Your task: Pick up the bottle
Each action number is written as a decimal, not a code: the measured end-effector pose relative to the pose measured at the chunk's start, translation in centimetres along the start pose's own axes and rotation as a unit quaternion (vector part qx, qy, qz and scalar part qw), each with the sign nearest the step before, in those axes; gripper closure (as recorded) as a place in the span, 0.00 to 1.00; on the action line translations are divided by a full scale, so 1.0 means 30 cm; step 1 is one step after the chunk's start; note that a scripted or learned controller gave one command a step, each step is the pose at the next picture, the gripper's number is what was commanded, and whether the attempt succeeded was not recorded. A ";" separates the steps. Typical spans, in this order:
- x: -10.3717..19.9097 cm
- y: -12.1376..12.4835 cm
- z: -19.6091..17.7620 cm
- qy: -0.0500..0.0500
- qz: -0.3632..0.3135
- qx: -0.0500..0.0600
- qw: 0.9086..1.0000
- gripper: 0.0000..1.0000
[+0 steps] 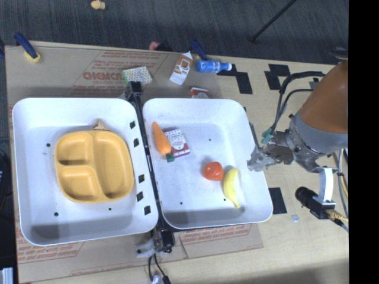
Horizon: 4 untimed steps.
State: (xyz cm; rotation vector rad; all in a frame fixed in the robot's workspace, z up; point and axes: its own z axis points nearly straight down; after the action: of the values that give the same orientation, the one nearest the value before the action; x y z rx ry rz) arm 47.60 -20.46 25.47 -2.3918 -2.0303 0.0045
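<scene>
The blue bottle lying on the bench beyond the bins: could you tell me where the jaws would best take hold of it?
Probably across the middle of the blue bottle, coming straight down from above. It lies on its side with its long axis running left-right in the camera view, so the jaws should close across its width. A small carton sits close on its left, so stay right of it.

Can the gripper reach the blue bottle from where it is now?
Probably yes. The bottle lies on the bench beyond the right bin, nothing over it. The gripper hovers at that bin's right rim, and open bench lies between them.
</scene>
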 end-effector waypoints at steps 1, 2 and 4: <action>-0.006 0.000 0.069 0.001 0.077 0.001 0.997 1.00; 0.002 0.000 0.108 0.001 0.029 0.001 1.000 1.00; 0.017 -0.002 0.118 0.001 0.268 0.001 0.963 1.00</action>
State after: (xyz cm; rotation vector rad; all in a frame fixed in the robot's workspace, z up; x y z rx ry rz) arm 47.61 -19.96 21.94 -2.8468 -1.3151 0.0045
